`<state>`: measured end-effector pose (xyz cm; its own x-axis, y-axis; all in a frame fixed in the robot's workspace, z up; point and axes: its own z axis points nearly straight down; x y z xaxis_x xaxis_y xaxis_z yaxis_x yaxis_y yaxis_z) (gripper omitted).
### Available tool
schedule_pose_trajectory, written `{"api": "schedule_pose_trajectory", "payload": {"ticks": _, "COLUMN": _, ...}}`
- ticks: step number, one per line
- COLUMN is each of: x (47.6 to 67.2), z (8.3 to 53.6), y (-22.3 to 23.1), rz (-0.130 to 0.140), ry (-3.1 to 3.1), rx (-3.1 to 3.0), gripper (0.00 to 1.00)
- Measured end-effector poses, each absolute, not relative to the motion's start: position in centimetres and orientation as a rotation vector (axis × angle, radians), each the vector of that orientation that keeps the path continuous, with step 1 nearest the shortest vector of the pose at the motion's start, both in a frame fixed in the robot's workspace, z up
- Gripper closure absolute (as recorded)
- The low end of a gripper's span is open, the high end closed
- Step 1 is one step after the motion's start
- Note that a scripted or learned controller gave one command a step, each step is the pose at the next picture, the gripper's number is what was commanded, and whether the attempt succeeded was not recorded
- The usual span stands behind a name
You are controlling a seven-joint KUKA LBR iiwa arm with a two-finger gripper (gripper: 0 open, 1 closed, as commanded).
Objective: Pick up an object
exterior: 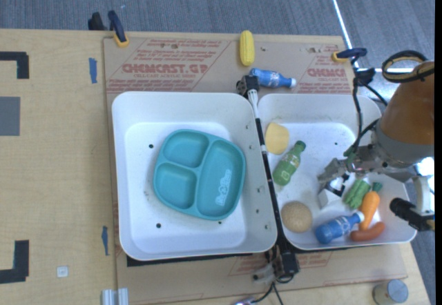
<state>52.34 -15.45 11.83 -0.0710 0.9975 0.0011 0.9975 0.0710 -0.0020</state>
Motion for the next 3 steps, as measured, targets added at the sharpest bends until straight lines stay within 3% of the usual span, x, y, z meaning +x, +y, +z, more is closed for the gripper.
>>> {"api": "schedule_pose_trajectory", "payload": {"ticks": 1, "x": 52.2, "z": 8.8, "y": -15.2, "rz": -0.008, "ry": -2.324, "rx": -2.118, "gripper": 0.00}}
{"api": "schedule_pose_trajectory", "payload": {"ticks": 2, "x": 52.3, "z": 9.9, "y": -15.2, "rz": -0.012, "ry": -2.326, "rx": -2.121, "gripper": 1.00}}
{"api": "schedule_pose_trajectory", "payload": {"ticks": 3, "x": 50.0, "z": 21.4, "y": -9.3, "rz": -0.003, "ry": -2.417, "rx": -2.009, "gripper": 1.00}}
